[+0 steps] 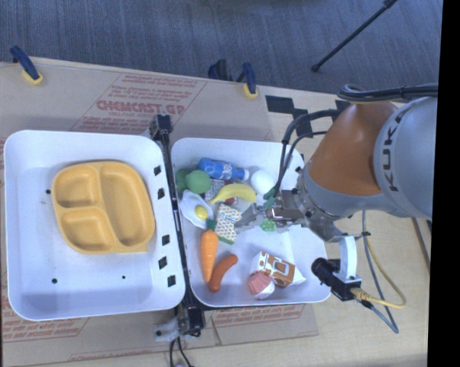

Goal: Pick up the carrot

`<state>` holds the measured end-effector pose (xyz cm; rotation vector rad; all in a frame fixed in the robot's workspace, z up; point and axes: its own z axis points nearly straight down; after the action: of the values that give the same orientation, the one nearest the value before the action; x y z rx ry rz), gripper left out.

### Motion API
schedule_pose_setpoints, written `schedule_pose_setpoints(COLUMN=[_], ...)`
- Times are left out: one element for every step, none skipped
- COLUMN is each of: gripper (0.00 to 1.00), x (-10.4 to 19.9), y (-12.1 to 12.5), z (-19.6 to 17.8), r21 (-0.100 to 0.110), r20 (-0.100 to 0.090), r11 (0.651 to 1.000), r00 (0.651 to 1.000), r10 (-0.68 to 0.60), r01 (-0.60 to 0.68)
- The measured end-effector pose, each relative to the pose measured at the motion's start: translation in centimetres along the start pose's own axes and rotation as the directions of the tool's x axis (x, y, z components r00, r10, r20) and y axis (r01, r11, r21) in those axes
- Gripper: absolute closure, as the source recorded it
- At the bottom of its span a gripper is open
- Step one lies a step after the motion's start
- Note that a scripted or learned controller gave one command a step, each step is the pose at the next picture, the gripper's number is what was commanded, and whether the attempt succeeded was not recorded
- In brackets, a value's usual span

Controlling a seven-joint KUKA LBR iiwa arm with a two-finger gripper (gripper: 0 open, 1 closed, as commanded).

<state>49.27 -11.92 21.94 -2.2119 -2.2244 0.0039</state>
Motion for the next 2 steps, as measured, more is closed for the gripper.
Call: schedule_pose_setpoints(gripper=[0.00, 0.00], x=[5.77, 5.72], y=[-1.64, -1.64], z=[2.84, 2.83], r21=[0.000, 0.000], r20=[0.000, 0.000], r11=[0.995, 0.995], r00=[0.995, 0.995], r10=[0.095, 0.097], r01=[-0.095, -0.097])
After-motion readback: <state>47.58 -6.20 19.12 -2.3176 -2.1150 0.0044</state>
